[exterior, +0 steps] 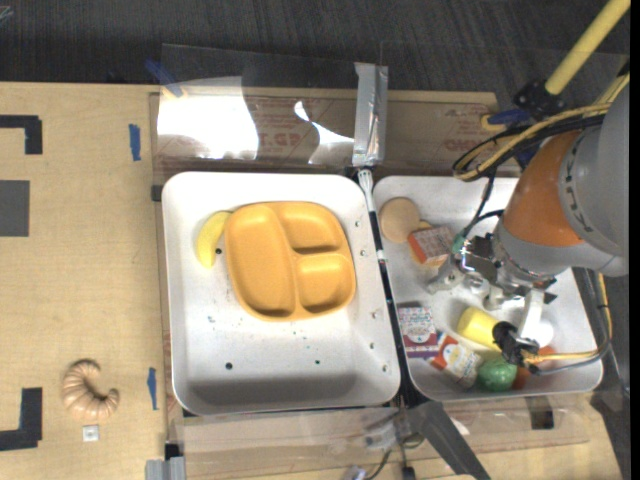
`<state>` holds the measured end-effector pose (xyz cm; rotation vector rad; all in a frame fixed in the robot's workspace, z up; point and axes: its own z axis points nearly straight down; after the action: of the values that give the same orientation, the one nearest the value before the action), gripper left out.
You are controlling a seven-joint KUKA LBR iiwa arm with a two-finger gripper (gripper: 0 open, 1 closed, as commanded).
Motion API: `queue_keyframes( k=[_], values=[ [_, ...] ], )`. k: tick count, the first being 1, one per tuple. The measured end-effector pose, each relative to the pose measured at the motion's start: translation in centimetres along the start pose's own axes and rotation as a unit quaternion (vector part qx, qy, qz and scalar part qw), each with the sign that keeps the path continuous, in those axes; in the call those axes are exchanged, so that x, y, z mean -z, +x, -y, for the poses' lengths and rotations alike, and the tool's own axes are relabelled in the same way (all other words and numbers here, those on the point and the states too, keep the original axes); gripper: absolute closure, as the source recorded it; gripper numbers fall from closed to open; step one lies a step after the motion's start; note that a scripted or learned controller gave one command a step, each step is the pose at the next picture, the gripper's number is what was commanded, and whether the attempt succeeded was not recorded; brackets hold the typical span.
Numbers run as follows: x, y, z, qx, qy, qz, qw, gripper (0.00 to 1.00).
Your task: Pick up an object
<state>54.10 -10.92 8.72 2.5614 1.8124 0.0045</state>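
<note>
A yellow object (pixel 478 325) lies in the right bin (pixel 580 313), beside a green ball (pixel 497 375) and small packets (pixel 418 326). The gripper (pixel 492 286) hangs low just above and beside it; whether it grips anything cannot be told. The left bin (pixel 190 298) holds a yellow divided tray (pixel 290 258) and a banana (pixel 209 236).

Arm (pixel 585 203) enters from the right, grey links, orange band above the wrist. Wrist angled down and leftward. Gripper (pixel 478 268) low over the right bin (pixel 590 313), partly hidden by cabling.
</note>
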Motion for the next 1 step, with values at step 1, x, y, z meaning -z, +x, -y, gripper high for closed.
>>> queue_keyframes(
  k=[1],
  values=[
    [1.18, 0.10, -0.15, 0.001, -0.003, 0.000, 1.0000, 1.00]
  ],
)
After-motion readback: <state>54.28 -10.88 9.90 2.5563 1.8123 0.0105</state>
